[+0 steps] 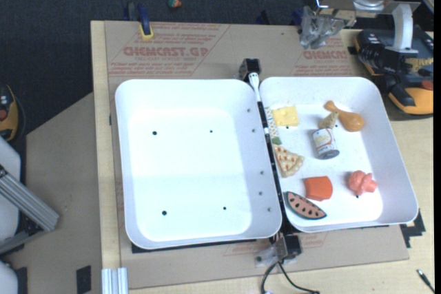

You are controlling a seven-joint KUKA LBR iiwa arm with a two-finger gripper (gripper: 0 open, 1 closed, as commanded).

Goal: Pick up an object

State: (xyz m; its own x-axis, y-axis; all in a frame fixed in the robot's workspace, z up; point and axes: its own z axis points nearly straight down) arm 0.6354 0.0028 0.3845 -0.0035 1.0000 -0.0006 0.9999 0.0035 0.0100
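Claw (318,29) above bin — can (324,143) well below

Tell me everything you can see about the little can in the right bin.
The can is a small cylinder with a silvery metal-looking rim and a pale label whose print is too small to read. It lies tilted near the middle of the right bin, its round end facing down the view. The chicken drumstick lies just above it, its pale bone end at or against the can's upper side. Nothing else touches it.
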